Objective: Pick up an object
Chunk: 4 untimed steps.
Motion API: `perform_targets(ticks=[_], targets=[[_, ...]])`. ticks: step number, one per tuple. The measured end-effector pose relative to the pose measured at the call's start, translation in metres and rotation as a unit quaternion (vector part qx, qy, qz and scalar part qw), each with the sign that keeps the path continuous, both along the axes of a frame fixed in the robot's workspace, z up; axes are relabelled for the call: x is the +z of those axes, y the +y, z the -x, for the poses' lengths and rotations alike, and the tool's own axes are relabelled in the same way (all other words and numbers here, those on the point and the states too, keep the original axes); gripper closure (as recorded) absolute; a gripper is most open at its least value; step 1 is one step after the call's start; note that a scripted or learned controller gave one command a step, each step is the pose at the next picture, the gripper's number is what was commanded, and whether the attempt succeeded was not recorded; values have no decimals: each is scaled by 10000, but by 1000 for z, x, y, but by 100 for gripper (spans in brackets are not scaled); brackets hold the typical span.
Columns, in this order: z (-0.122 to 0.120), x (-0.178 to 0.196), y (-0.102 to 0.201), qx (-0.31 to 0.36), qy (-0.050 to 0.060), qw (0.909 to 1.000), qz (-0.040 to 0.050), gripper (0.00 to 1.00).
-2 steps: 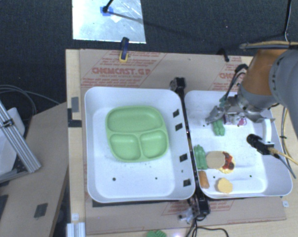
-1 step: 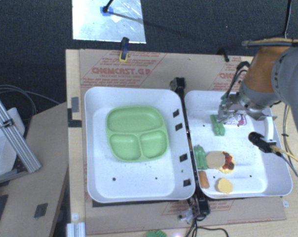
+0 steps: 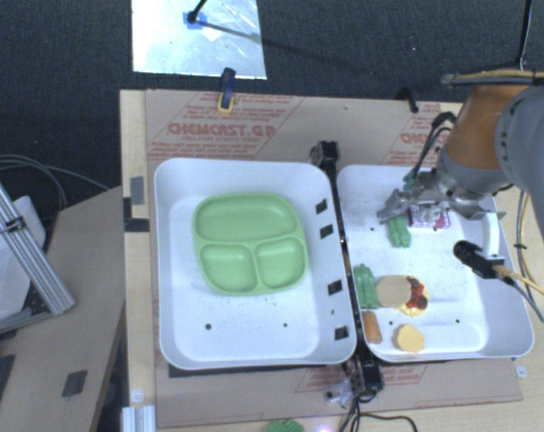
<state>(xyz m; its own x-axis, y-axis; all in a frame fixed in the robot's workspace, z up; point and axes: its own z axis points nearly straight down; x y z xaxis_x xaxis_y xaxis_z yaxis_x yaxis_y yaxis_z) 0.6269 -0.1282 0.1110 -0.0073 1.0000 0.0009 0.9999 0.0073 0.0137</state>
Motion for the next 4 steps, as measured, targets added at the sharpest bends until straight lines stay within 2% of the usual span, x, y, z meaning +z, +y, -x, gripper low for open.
perform_targets(ticks=[1, 2, 3, 4], targets=[[-23, -20, -51, -30, 5, 10000, 5, 0], [-30, -19, -45, -21, 6, 10000, 46, 0], [-41, -19, -41, -12, 1, 10000, 42, 0], [-14, -18, -17, -22, -47, 10000, 57, 0]])
